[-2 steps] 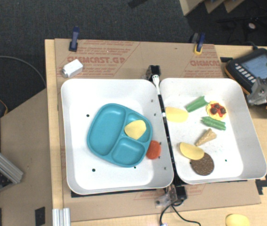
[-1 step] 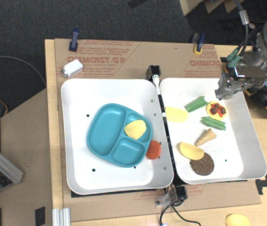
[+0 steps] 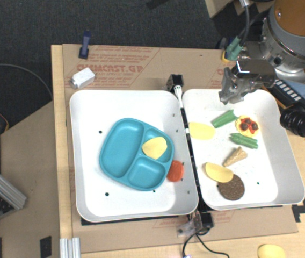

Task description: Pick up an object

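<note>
My gripper (image 3: pixel 231 94) hangs over the far edge of the right bin (image 3: pixel 281 181), just above and right of a light green stick (image 3: pixel 223 118). Nothing shows between its fingers. In that bin lie a yellow oval piece (image 3: pixel 201 130), a small pizza-like toy with red spots (image 3: pixel 247 125), a dark green pod (image 3: pixel 244 140), a tan wedge (image 3: pixel 235 157), a yellow slice (image 3: pixel 218 172) and a brown round cookie (image 3: pixel 231 187). The left bin (image 3: pixel 88 192) holds a blue divided plate (image 3: pixel 135 153) with a yellow piece (image 3: pixel 154 148) in one compartment, and an orange-red piece (image 3: pixel 175 170) beside it.
A black clamp (image 3: pixel 175 83) sits at the far end of the seam between the bins. A white block (image 3: pixel 82 78) and a blue clip (image 3: pixel 85 44) lie on the cardboard behind the left bin. A yellow object (image 3: pixel 270 251) rests on the bench at the front right.
</note>
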